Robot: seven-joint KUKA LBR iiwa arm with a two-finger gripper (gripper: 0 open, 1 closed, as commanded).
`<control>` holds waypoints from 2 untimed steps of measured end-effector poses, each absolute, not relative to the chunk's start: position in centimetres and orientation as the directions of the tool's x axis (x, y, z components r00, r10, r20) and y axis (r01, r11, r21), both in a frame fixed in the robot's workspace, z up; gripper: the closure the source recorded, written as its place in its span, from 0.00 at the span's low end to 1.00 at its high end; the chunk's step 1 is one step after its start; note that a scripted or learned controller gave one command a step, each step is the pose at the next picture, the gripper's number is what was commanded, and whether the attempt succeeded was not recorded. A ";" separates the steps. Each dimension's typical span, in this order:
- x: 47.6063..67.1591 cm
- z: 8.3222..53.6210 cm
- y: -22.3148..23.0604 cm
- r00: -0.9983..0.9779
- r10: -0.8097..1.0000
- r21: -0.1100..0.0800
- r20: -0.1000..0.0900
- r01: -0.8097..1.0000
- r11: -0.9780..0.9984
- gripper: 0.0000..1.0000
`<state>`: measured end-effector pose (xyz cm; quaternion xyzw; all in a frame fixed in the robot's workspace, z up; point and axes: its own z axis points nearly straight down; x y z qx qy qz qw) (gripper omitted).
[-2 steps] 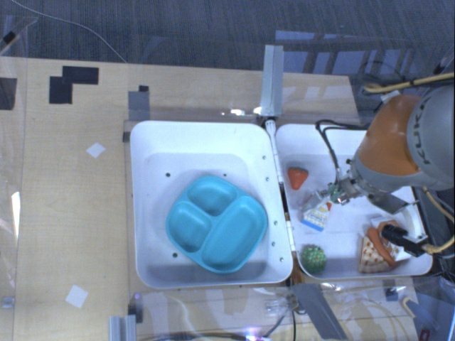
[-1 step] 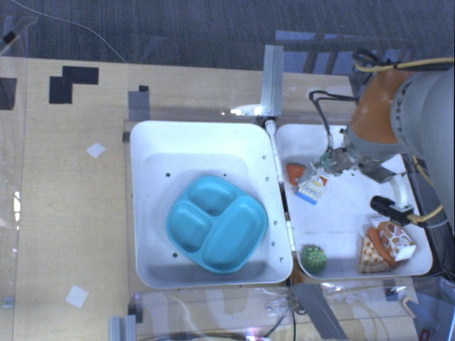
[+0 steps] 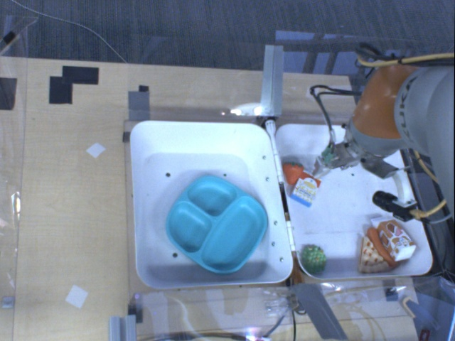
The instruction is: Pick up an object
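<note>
From above, the pale wooden surface (image 3: 64, 212) carries two shallow white bins side by side. The left bin (image 3: 153, 155) holds a blue divided plate (image 3: 217, 223) with three compartments, lying a little tilted toward the bin's near right corner. The right bin (image 3: 341, 219) holds several small things. A small carton (image 3: 306, 189), white and blue with a red-orange patch on its face, lies tilted near the bin's left wall, and an orange-red item (image 3: 292, 171) lies touching its upper left edge; what that item is cannot be told. A green, knobbly round object (image 3: 313, 258) sits in the near left corner of this bin. At the near right lie a tan wedge like a pizza slice (image 3: 370, 256) and, just beside it, a small packet (image 3: 395, 239) printed in orange and white. The grey arm with its orange band (image 3: 377, 105) reaches in from the right, and the gripper (image 3: 328, 159) hangs low just beside the carton's upper right corner; whether it is wide or narrow cannot be told, and nothing is seen held.
</note>
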<state>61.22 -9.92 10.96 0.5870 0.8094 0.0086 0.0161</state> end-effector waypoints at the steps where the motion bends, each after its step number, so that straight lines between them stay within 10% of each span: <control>1: 61.2 10.9 -9.9 -0.311 0.950 0.033 -0.016 0.950 0.311 0.00; 2: 59.4 9.9 -9.1 -0.590 0.807 0.027 -0.023 0.807 0.590 0.00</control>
